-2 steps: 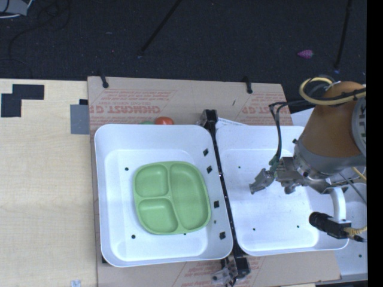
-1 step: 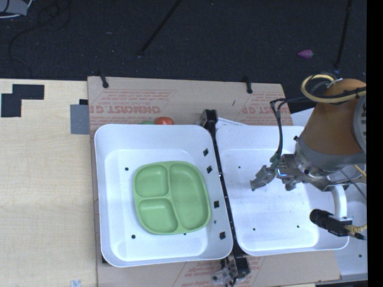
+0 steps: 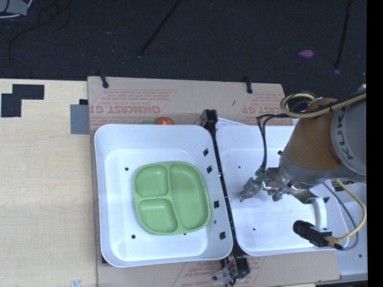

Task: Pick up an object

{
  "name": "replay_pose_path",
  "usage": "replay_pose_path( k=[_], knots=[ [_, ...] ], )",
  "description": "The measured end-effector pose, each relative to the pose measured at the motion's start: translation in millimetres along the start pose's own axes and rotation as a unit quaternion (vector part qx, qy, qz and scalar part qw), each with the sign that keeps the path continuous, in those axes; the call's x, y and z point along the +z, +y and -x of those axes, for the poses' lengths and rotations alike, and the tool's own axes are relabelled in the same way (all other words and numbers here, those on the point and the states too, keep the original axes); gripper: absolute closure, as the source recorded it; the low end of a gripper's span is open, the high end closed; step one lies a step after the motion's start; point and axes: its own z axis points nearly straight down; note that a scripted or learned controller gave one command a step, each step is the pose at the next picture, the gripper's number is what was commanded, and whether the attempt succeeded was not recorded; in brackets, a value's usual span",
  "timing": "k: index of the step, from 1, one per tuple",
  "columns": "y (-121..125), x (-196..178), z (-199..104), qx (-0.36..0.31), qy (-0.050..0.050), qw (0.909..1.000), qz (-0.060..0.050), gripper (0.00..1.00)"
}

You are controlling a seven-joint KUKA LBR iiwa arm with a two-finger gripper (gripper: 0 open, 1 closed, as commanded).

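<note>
The grey two-finger gripper [image 3: 248, 191] is hovering low in the right white bin [image 3: 272, 241]; whether it is gripping anything I cannot tell. The pale green three-compartment plastic plate [image 3: 172, 197] is lying across the black divider clamp [image 3: 219, 181], in the left white bin [image 3: 116, 244]. Crossing over is risking a knock against that divider; open floor is surrounding the plate.

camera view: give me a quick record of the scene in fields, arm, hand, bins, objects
arm: grey KUKA arm with an orange band, reaching in from the right
hand: the hand sits over the right bin, near its left side
left bin: the left bin holds a green divided plate with three compartments, lying flat
behind the bins: a small red-orange object beyond the left bin's far rim
grasp: nothing seen between the hand's fingers
</note>
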Motion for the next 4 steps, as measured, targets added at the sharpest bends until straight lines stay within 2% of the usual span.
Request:
replay_pose_path(
  k=[1,2,3,4],
  knots=[
    [-0.1,49.4,-0.8,0.000,-0.001,1.0000,0.002,0.00],
    [0.7,36.1,0.7,0.004,0.000,1.0000,0.003,1.00],
    [-7.0,-22.5,5.2,0.003,-0.001,1.0000,0.004,1.00],
    [-5.7,-64.6,7.5,0.000,-0.001,1.0000,0.005,1.00]
  ],
)
